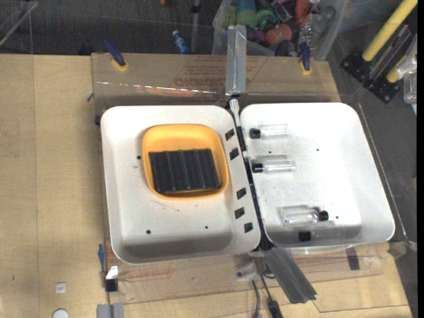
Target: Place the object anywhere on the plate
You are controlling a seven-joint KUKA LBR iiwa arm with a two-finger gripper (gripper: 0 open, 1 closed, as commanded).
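An orange plate (154,140) sits in the left white bin (122,211). A dark ribbed rectangular object (183,171) lies flat on the plate's middle. In the right white bin (351,177) lie three clear vials with black caps: one at the back (270,131), one in the middle (275,166), one near the front (301,214).
A metal divider (235,58) stands upright behind the seam between the bins. A clear box of colourful toys (278,8) sits beyond the bench, and yellow tubes (394,18) lean at the far right. Black clips (240,194) line the seam.
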